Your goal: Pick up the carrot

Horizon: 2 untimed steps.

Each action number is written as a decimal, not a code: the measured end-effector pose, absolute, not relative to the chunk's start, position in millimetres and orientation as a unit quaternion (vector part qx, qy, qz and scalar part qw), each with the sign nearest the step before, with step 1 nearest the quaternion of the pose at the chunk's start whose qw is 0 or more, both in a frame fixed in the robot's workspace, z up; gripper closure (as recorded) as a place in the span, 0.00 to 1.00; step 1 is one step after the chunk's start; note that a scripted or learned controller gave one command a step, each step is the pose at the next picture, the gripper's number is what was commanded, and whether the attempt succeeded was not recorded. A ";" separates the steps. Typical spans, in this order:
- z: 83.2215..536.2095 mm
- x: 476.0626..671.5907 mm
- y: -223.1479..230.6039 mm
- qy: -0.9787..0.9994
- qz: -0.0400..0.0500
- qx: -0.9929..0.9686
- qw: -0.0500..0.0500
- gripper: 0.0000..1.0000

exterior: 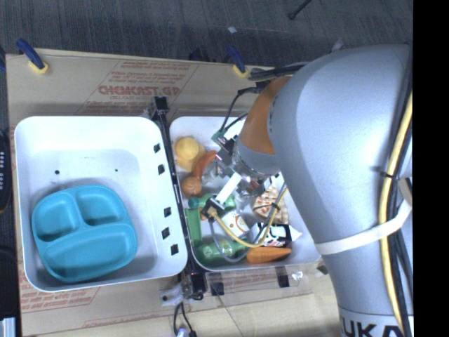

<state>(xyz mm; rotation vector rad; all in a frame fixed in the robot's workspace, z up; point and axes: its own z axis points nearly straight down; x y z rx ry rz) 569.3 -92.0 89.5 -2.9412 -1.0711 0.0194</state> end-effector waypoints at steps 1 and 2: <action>98.5 569.0 -90.8 -0.346 0.009 -0.938 0.010 1.00; 192.2 549.1 -64.0 -0.459 0.002 -0.888 0.003 1.00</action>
